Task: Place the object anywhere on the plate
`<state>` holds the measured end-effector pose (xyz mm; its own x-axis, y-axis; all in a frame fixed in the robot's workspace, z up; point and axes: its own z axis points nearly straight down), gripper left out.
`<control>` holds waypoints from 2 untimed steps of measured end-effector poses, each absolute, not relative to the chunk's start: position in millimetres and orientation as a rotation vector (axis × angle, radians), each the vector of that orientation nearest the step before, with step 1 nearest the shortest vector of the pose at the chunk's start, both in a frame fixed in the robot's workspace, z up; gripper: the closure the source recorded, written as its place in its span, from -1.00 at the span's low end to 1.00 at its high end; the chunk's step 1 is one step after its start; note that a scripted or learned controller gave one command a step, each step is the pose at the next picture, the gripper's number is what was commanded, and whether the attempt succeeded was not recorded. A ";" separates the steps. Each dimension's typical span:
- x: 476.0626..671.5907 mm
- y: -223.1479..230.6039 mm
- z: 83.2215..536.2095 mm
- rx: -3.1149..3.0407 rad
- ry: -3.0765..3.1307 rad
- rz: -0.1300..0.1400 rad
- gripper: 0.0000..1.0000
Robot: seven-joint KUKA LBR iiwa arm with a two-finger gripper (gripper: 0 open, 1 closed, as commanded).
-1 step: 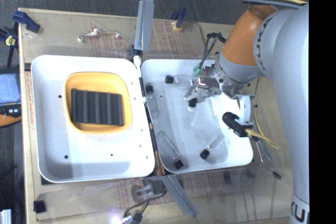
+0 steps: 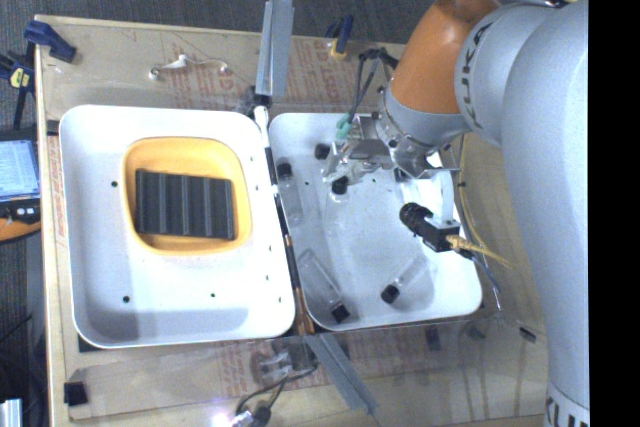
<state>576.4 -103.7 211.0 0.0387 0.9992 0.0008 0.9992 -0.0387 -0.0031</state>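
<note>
A yellow, square-ish plate [image 2: 186, 151] lies in the left white bin [image 2: 90, 295], and a dark grey ribbed block [image 2: 186, 205] rests on its middle. In the right bin [image 2: 365, 245] lies a black, stubby object [image 2: 424, 226] with a thin yellowish stick running off to the right over the bin's edge. My gripper [image 2: 345, 167] hangs low over the upper left part of the right bin, left of and above the black object and apart from it. I see nothing held in it.
Several small black knobs [image 2: 339, 312] sit along the right bin's floor and edges. A raised rim [image 2: 278, 215] divides the two bins. A metal bar [image 2: 272, 45] and blue clamps [image 2: 340, 30] stand behind the bins. My bulky arm [image 2: 540, 165] covers the right side.
</note>
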 end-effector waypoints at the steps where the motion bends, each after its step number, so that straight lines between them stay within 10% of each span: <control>1: 598.7 -38.7 217.8 -1.978 -2.439 0.001 1.00; 2: 609.1 2.0 191.4 -1.722 -2.623 0.004 1.00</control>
<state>609.1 2.0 191.4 -0.3977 0.9175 0.0020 0.9175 0.3977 -0.0044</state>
